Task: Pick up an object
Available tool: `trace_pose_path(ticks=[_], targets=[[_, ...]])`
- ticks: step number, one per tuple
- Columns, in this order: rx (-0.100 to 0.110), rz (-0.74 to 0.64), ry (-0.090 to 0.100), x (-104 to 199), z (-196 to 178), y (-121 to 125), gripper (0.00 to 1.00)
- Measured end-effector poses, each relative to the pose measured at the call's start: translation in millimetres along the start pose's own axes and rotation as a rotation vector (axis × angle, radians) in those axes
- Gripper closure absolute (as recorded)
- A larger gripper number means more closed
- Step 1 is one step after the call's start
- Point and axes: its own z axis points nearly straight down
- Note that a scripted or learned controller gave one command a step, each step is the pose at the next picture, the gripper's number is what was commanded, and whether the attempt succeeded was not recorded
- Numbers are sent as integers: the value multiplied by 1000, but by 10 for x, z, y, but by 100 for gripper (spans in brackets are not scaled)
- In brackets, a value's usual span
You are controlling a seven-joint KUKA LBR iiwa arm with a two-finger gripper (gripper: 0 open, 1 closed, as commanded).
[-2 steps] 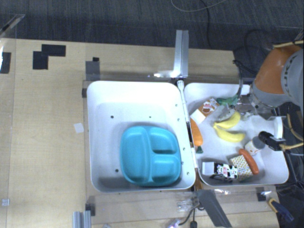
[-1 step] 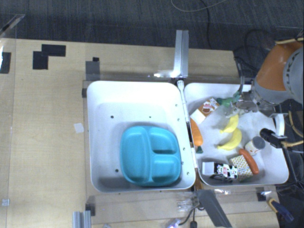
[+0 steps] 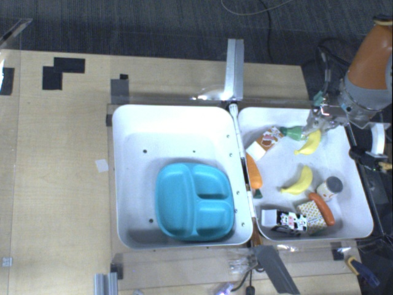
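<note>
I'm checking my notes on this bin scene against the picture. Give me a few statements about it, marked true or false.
1. A blue divided plate lies in the left bin. True.
2. There are two bananas in the right bin. True.
3. The carrot lies in the middle of the left bin. False: it lies in the right bin, along the wall next to the divider.
4. The gripper is over the blue plate. False: it is at the far edge of the right bin, near the upper banana.
5. A sausage lies in the right bin's near half. True.
</note>
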Motion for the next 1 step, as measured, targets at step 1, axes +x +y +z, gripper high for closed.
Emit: trace_pose_path(ticks=[1], targets=[[2, 61, 1, 540, -399, 13, 100]])
